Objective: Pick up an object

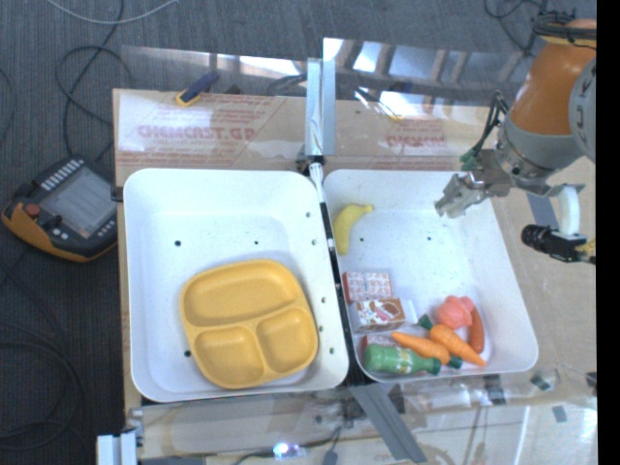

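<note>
My gripper [452,201] hangs over the far right part of the right bin [484,250], above bare white floor, with nothing seen between its fingers. A yellow banana [347,224] lies at the bin's far left, well to the left of the gripper. Along the near side lie two red-and-white packets [373,298], a green bottle [395,359], two orange carrots [441,344], a pink-orange round toy [453,311] and a red sausage-like piece [477,329].
The left bin [174,221] holds a yellow divided plate [250,321]. A metal divider post [320,114] stands between the bins at the back. An orange teach pendant [60,209] lies on the floor at the left.
</note>
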Robot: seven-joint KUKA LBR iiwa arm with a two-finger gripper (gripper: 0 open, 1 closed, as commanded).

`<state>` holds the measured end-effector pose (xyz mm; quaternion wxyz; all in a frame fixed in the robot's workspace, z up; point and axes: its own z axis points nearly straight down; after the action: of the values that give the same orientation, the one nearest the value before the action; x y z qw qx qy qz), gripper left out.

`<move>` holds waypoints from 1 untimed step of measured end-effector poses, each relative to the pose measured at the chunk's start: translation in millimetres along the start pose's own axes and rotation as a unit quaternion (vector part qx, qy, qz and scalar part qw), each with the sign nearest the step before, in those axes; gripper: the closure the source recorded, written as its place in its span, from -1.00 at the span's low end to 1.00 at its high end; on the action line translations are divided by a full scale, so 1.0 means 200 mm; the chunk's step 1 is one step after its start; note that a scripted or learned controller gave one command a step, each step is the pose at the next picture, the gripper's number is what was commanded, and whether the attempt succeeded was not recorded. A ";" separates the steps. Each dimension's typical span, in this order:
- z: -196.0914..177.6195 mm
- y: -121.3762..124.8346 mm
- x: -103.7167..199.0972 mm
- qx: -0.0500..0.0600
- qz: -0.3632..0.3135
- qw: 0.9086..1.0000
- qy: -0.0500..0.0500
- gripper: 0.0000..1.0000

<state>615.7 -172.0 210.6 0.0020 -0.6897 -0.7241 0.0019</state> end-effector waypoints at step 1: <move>-0.08 0.27 0.05 0.000 0.029 1.000 -0.001 1.00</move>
<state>669.2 -160.4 227.3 0.0009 -0.7104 -0.7038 0.0025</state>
